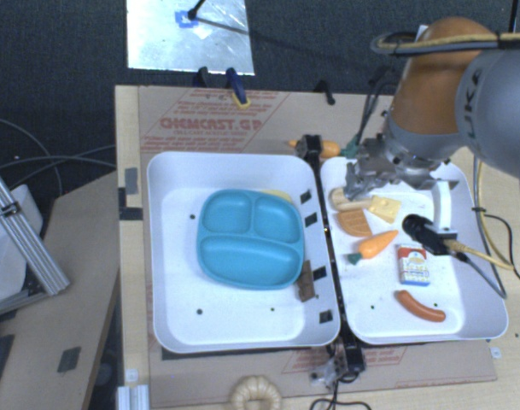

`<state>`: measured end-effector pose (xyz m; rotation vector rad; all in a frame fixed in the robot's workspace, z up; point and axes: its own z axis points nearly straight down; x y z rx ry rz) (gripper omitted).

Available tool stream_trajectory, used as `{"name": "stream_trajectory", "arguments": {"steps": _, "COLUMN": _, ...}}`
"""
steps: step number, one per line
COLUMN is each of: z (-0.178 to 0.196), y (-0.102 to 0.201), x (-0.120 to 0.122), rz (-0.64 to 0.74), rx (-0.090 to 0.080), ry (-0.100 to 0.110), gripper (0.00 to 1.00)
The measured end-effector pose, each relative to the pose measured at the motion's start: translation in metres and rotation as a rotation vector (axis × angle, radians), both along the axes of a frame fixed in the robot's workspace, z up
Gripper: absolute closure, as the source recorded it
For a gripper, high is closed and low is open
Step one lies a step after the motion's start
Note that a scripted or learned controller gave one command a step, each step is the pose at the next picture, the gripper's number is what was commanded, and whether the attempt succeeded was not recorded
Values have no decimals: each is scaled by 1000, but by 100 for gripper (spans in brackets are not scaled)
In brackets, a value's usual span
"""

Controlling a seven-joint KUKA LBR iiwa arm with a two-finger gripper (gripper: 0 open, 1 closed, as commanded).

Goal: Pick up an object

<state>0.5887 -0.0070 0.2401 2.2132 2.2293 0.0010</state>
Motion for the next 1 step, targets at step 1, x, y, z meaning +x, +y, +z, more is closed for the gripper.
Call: {"name": "stream_trajectory", "arguments": {"steps": 1, "z": -18, "y": 58, "x": -4, "rz": 2, "rx": 2, "ry": 1, "gripper": 100}}
